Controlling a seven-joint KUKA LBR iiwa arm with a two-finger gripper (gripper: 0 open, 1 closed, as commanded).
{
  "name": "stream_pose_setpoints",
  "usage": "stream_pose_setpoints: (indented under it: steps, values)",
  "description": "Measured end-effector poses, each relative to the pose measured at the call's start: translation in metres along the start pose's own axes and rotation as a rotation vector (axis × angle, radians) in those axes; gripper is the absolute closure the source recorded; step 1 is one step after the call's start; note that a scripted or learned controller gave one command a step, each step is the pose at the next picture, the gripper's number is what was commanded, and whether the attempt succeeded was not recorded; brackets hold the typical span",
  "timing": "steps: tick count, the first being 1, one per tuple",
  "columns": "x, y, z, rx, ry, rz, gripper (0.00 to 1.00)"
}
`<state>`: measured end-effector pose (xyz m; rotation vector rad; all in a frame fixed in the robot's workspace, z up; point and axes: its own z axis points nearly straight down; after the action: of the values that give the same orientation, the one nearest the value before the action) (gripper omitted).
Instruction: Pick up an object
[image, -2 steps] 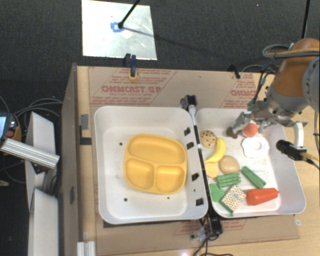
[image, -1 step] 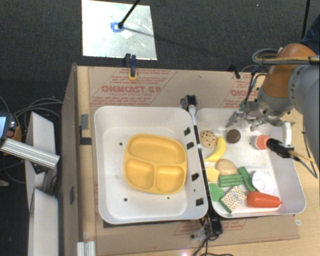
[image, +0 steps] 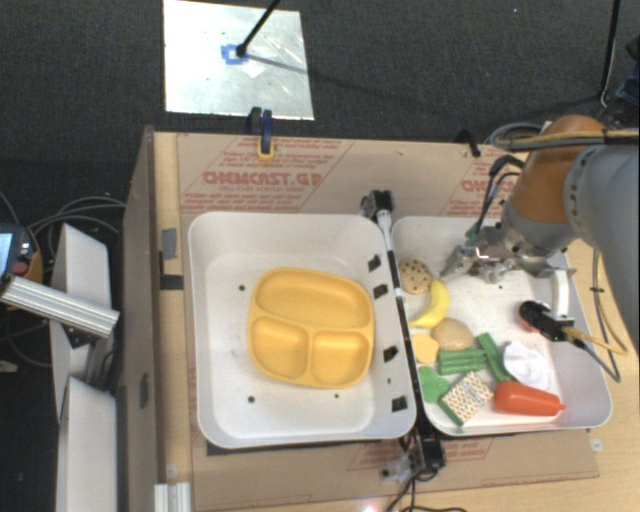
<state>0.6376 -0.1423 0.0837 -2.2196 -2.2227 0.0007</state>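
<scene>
Tool (image: 478, 258) positioned over bin (image: 432, 238) | grip state cannot be told | cookie (image: 413, 272) and banana (image: 433, 303) recorded just beside tool

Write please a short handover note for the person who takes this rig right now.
Gripper: over the far part of the right bin, beside the cookie; no object is seen in it.
Things: the cookie, the banana, green pieces, a white cloth and an orange-red piece all lie in the right bin. The left bin holds a yellow divided plate.
Done: nothing is lifted yet.
Left: grasp one object and raise it; the cookie and the banana look nearest.
</scene>
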Motion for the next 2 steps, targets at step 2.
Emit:
stream_pose_setpoints:
  steps: [2]
  values:
    - [0.005,0.022,-0.008,-0.010,0.001,-0.011,0.00]
